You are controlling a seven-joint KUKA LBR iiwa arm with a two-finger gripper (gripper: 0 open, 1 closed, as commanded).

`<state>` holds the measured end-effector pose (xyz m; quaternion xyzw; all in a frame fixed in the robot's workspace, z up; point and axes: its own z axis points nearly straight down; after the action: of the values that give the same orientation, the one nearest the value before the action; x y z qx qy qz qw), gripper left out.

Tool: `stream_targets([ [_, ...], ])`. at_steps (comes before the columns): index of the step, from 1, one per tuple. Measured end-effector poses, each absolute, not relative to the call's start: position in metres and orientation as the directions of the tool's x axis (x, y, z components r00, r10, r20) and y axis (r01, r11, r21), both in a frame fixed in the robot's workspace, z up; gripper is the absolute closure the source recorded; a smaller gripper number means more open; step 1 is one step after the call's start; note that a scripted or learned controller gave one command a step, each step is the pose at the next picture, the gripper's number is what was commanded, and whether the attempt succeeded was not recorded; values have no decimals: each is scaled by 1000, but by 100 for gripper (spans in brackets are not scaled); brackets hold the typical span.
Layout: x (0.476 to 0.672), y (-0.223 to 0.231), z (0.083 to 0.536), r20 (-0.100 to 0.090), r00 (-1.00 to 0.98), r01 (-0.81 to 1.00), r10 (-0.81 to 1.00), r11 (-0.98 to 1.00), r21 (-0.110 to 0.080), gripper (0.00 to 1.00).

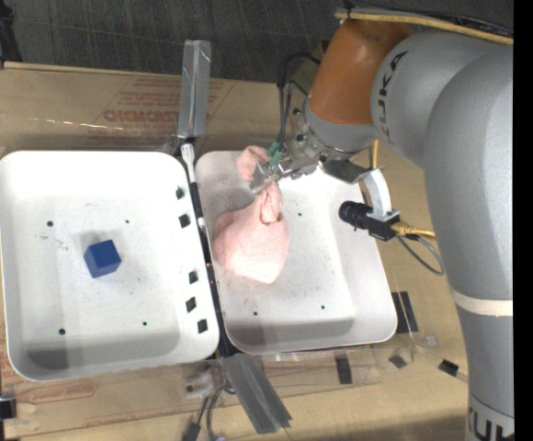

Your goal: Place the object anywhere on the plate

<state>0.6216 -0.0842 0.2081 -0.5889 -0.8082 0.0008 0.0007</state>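
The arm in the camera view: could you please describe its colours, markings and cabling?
The arm is bulky, rounded and light grey, with an orange band above the wrist and dark KUKA lettering beside it. A pale ring marks a lower joint. The gripper is small and metallic with greenish parts. A black cylindrical fitting carries a yellow-tipped cable, and thin dark cables loop by the wrist.

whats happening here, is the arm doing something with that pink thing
A grey KUKA arm reaches in from the right over the right bin. Its end effector sits at the top of a pink cloth, and a strip of the fabric appears pulled up into it while the rest lies bunched on the bin floor. A blue cube sits alone in the left bin. It's hard to tell a plate apart in this view, so placement looks not yet done.
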Motion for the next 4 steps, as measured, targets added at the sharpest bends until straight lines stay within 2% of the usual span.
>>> stream_targets([
  [1, 622, -84, 232, 0, -311, 950, 950, 311, -1, 100],
  [2, 597, -40, 241, 2, -662, 750, 750, 662, -3, 100],
  [3, 585, 0, 237, 3, -904, 427, 427, 904, -2, 100],
  [4, 565, 37, 239, 2, -999, 36, 36, 999, -1, 100],
])
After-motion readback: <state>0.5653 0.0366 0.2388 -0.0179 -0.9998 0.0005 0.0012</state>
